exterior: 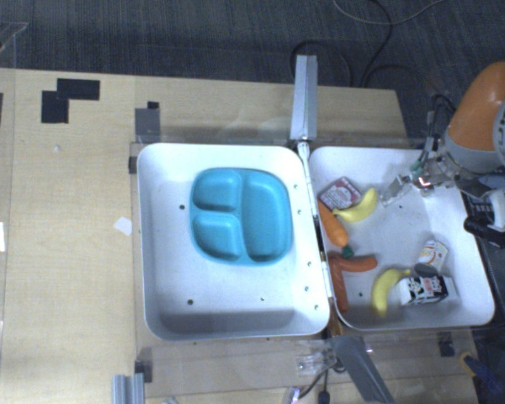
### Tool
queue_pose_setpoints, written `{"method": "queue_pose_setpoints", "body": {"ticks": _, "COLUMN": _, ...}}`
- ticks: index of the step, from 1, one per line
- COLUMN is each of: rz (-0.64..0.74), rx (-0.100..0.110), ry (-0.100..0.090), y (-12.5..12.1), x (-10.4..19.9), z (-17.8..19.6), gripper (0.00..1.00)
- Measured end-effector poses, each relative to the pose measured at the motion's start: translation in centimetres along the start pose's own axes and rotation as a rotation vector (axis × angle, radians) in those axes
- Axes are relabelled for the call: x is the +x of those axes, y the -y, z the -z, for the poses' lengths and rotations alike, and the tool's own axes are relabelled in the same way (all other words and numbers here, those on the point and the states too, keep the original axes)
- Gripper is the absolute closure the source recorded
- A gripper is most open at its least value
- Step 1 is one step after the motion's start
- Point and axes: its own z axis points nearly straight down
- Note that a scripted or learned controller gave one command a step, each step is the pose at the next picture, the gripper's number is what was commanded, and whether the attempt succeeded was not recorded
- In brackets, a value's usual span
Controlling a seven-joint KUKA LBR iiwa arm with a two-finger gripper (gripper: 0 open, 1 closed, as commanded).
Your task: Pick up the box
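In the right bin (463,310), a small black-and-white box (426,288) lies near the front right, with a smaller white carton (434,252) just behind it. A flat red-and-white packet (340,194) lies at the back left of that bin. My gripper (401,188) hangs over the back middle of the right bin, to the right of the packet and well behind the black-and-white box. I see nothing held in it. The arm's orange band (484,112) sits at the right edge.
The right bin also holds two bananas (360,206) (385,288), a carrot (335,227) and two sausages (354,263). A blue divided plate (240,215) lies in the left bin (164,251). A metal post (305,99) stands behind the divider.
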Motion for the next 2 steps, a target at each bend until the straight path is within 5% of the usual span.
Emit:
{"method": "queue_pose_setpoints", "body": {"ticks": 1, "rz": 0.005, "rx": -0.008, "ry": 0.004, "y": -0.3, "x": 0.1, "z": 1.3, "gripper": 1.00}}
{"method": "queue_pose_setpoints", "body": {"ticks": 2, "rz": 0.028, "rx": 0.002, "ry": -0.001, "y": 0.5, "x": 0.3, "z": 0.0, "gripper": 1.00}}
